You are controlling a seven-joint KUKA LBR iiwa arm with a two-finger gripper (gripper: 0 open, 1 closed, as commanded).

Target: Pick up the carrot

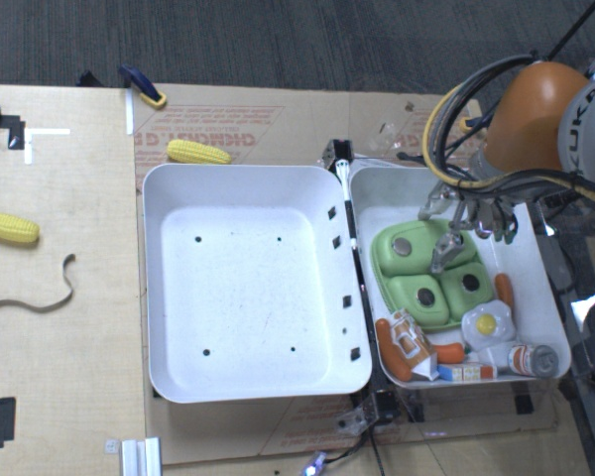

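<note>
Crowding carrot [504, 291]: green tray [426, 271], fried egg [488, 321]

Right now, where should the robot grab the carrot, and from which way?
Probably from straight above, at the middle of the carrot. It lies lengthwise along the right bin's right wall, beside the green tray, so fingers closing across its narrow width should fit best. The gripper sits over the tray.

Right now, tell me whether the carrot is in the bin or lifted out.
In. The carrot lies in the right bin by its right wall, beside the green tray; the gripper is over that tray, apart from it.
</note>
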